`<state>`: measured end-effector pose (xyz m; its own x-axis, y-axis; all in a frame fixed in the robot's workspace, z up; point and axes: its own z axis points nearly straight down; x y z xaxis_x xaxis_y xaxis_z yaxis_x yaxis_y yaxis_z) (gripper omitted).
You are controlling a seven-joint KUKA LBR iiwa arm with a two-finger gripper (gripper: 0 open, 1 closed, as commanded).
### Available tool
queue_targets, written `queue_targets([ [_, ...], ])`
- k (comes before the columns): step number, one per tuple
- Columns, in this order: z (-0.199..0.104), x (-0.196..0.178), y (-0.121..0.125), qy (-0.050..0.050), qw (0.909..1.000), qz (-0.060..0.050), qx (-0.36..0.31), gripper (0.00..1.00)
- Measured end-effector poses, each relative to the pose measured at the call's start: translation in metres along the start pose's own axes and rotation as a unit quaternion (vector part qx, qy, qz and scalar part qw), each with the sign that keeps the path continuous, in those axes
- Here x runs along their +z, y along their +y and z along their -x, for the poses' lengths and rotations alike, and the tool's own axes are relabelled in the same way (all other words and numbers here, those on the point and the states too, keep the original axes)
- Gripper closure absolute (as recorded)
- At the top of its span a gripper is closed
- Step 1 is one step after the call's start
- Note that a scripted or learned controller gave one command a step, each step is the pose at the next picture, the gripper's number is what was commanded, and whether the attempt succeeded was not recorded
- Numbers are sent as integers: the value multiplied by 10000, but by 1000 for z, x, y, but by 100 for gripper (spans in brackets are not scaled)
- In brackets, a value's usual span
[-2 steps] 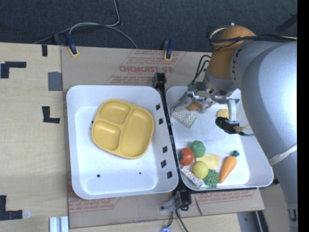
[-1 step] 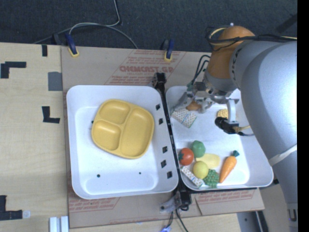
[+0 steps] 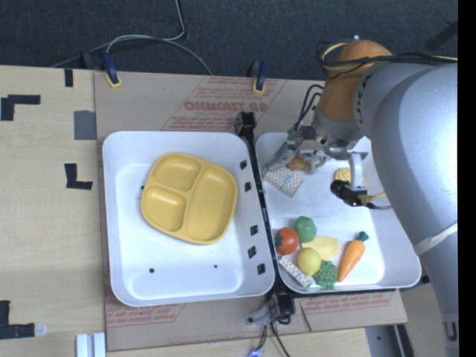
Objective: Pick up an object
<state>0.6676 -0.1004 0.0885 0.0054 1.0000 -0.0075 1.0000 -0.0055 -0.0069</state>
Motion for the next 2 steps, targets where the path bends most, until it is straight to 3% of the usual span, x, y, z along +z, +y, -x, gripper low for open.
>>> queue_targets([
  [1, 11, 0, 1, 77, 10000, -7, -30, 0],
  [2, 9, -11, 0, 94, 9999, -71, -42, 100],
])
